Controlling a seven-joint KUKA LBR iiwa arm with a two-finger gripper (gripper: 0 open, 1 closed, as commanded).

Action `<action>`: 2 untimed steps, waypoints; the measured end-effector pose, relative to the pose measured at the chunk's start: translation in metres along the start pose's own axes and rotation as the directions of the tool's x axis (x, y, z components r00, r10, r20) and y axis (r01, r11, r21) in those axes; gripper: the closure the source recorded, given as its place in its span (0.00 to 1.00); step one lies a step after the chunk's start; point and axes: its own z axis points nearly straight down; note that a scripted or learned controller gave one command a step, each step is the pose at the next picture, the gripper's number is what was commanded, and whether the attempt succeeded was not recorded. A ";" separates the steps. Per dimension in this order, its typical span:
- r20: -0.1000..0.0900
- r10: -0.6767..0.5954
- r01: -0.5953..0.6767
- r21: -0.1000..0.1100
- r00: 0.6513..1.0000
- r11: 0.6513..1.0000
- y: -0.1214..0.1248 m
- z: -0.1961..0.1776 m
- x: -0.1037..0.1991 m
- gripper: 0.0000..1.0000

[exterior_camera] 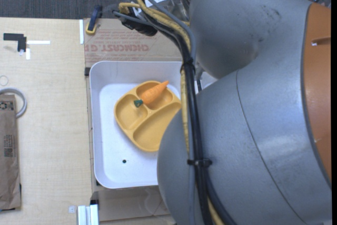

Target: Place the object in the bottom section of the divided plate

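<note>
Camera view looks down on a white bin (100,113) at the centre of the frame, with a yellow divided plate (145,131) lying inside it. An orange toy carrot (152,94), green stub at its lower left end, lies in one of the plate's upper sections, its tip pointing toward the upper right and reaching over the plate's rim. The plate's large lower section, toward the bottom of the frame, looks bare where it can be seen.

The grey arm (253,103) covers the right half of the frame, with a bundle of cables (187,87) running down its left side and hiding the bin's right edge and part of the plate. Whether the gripper is open or closed, or has hold of anything, cannot be told.

Judging from this, the task is at an early step: the carrot sits in the wrong section and has yet to be picked up. The next move likely calls for bringing the gripper over the carrot, closing across its narrow width, lifting it clear of the dividing ridge and setting it down in the lower section.
</note>
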 end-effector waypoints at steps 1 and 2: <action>0.000 0.000 0.000 0.001 1.000 1.000 0.000 0.000 0.000 0.00; 0.001 -0.012 0.012 0.002 1.000 1.000 -0.010 -0.080 0.053 0.00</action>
